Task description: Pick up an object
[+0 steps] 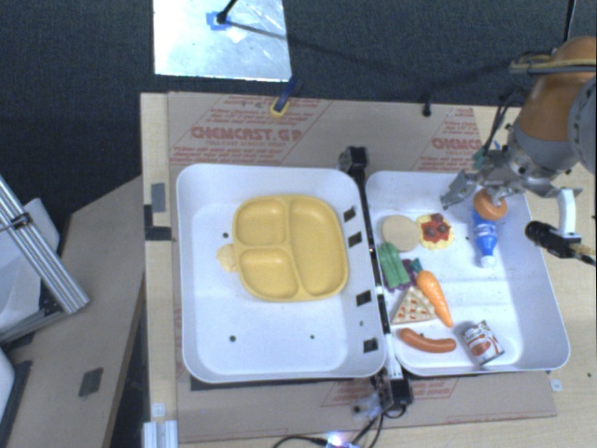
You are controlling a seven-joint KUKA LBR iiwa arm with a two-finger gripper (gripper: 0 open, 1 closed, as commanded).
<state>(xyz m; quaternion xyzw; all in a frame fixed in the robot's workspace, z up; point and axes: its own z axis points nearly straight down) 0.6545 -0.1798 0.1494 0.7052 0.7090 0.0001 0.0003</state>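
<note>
The right bin point(522, 297) holds several toy foods. Among them are a blue and white bottle point(485, 243) with an orange top point(491, 204), a beige disc point(401, 232), a red and yellow piece point(434, 231), a green vegetable point(392, 264), a carrot point(433, 293), a pizza slice point(410, 309), a sausage point(429, 343) and a small can point(480, 341). My gripper point(483, 189) hangs low over the bin's far right part. It is right above the bottle's orange top, touching or nearly touching it. Its metal body hides the contact.
The left bin point(205, 325) holds a yellow divided plate point(284, 248) with a small yellow piece point(226, 256) beside it. A black divider with clips point(366, 250) runs between the bins. A black and white fitting point(555, 231) juts over the right bin's right rim.
</note>
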